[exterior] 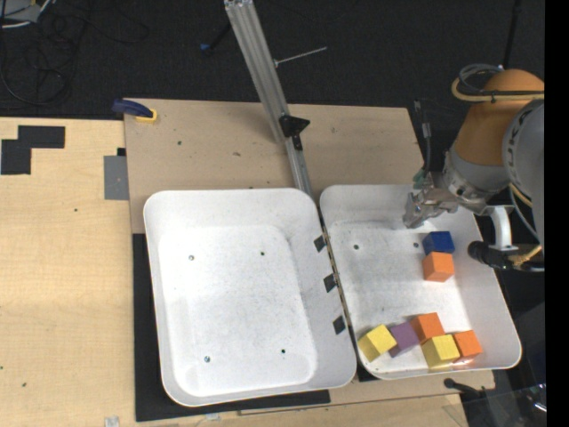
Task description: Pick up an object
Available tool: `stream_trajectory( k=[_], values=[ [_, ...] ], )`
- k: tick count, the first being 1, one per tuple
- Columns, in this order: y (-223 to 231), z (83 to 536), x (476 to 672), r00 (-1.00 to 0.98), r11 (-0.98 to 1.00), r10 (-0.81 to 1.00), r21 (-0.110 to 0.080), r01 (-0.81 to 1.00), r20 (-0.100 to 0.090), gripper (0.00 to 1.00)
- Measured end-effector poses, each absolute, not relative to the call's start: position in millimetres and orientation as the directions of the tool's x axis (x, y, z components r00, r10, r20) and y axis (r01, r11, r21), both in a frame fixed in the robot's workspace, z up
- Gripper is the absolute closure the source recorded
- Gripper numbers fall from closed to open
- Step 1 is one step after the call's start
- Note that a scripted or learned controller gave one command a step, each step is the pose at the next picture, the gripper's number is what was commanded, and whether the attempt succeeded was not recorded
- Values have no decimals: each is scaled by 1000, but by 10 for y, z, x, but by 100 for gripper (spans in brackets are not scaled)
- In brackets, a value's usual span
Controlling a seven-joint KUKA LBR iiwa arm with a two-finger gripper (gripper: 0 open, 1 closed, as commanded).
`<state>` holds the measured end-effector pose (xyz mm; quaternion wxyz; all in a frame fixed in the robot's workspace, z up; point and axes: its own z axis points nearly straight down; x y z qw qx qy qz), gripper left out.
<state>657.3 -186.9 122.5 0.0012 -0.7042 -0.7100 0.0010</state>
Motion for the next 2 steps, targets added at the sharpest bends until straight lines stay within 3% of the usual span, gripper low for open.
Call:
stream_trajectory(
  k=[1, 2],
  values=[
    [-1853, 1671, 6521, -4, 4, 1000, 2, 1000, -1, 100],
    [-1859, 2244, 6629, -3, 3, 1000, 6, 1000, -2, 100]
  ],
)
